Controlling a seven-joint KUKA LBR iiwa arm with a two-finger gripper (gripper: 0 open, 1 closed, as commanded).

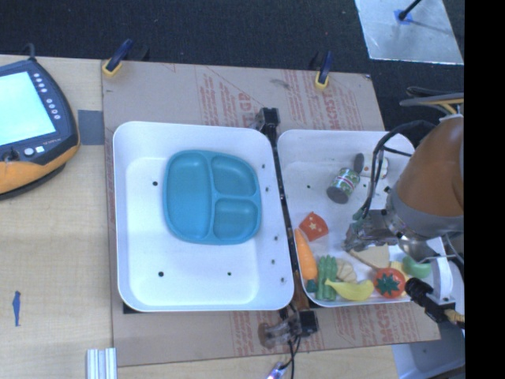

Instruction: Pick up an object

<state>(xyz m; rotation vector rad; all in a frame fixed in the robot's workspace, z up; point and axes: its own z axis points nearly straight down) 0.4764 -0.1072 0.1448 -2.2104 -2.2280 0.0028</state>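
You see the pincer (361,234) low in the right bin (316,144) (beside the cheese wedge (374,257)); its opening state I cannot tell.

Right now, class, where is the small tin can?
The small tin can lies tilted in the right bin, near its upper middle, above the red block and left of the arm.

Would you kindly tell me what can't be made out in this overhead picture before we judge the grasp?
- Gripper: open or shut is unclear; it is dark, small and blurred in the camera view.
- Right bin: its far right side is covered by the arm.
- Small can: label too small to read.
- Tablet: cut off by the left edge.
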